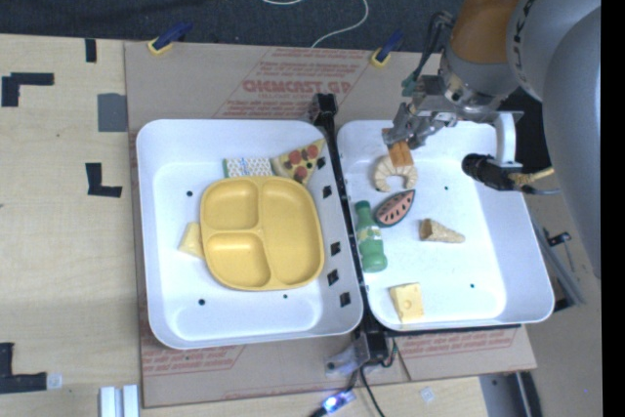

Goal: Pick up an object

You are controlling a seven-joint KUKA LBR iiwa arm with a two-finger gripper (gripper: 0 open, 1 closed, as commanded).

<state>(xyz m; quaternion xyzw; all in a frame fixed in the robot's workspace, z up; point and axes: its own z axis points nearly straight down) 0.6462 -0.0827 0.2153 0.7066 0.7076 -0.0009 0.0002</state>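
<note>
Claw (408,134) down over the far left part of the right bin (508,298), dark fingers closed on a small orange-brown block (399,155) that shows between their tips. Directly under that block, a pale croissant (393,176) lying on the bin floor, touching or nearly touching it; cannot tell which. Just nearer than the croissant, a watermelon slice (395,207), red with dark seeds. Beside that, along the divider, a green bottle (369,236) lying on its side. To the right of the slice, a tan wedge of bread or cheese (440,231), apart from the rest. Near the front wall, a yellow cheese cube (407,301). Further right, at the bin's far edge, a black fitting (485,171) below the grey arm (557,34) with its orange band. Over in the left bin (166,308), a yellow divided plate (263,231) in the middle, a pizza slice (301,159) and a patterned piece (247,167) behind it, a yellow wedge (189,238) peeking out at its left. Underneath both bins, a cardboard sheet (186,83) on the table (59,210).
</note>
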